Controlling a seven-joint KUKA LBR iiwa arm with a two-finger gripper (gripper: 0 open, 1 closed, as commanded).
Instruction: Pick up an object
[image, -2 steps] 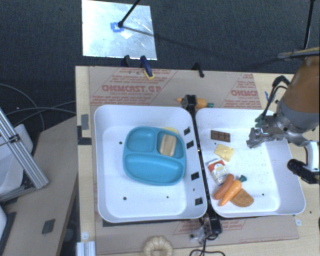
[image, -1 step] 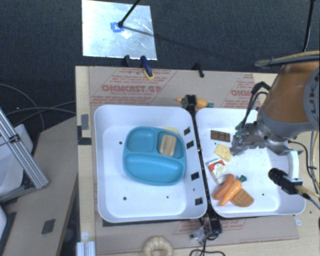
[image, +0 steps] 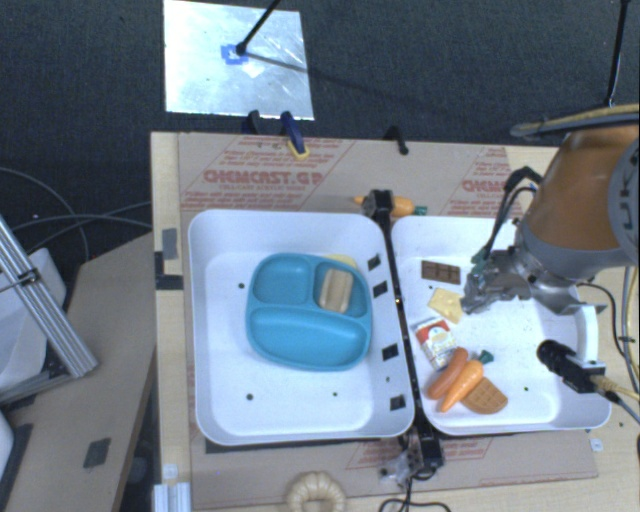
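1. Claw sits low over the right bin, on the grey arm with its orange band. Whether it is clenched or released: cannot tell, the wrist body hides that part. Nothing seen grasped.
2. Readable writing: red print on the cardboard sheet under the bins, beyond and left of the claw, reads roughly "CHEMCAST GP" (repeated at an angle nearer the arm, partly hidden). The small packet carries red and white print, too small to read.
3. Count, right bin: one brown chocolate-like bar just left of the claw; one pale yellow cracker just beside the claw on its near-left side, contact unclear; one packet further toward the camera; two carrots side by side beyond that; one orange waffle-like piece touching the carrots.
4. Count, left bin, well left of the claw: one blue divided plate, with one tan bread-like piece in its upper right compartment.
5. Two white bins in all, side by side on the table.
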